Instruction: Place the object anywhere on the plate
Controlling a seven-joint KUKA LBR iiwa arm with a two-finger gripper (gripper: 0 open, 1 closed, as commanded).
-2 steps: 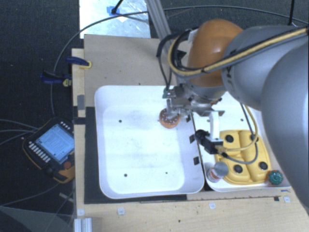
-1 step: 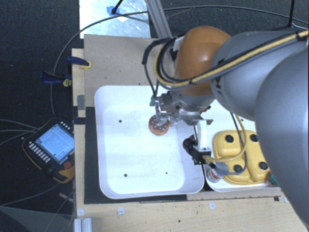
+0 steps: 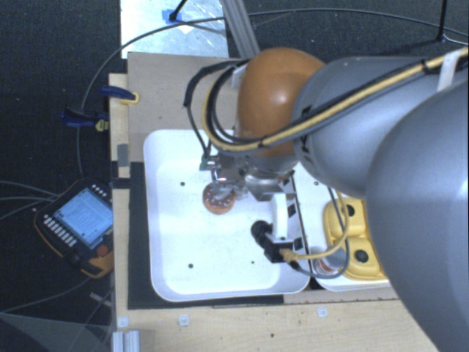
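**Arm over the left bin, brown disc below the wrist**

Dark carpet surrounds the tan bench (image 3: 168, 94) carrying two white bins. Largest, the grey arm (image 3: 381, 145) covers most of the right bin (image 3: 344, 283), where a yellow plate (image 3: 359, 251) peeks out beside it. Under the gripper (image 3: 242, 178), in the left bin (image 3: 176, 248), lies a small round brown object (image 3: 219, 199). Whether it is pinched, I cannot tell.
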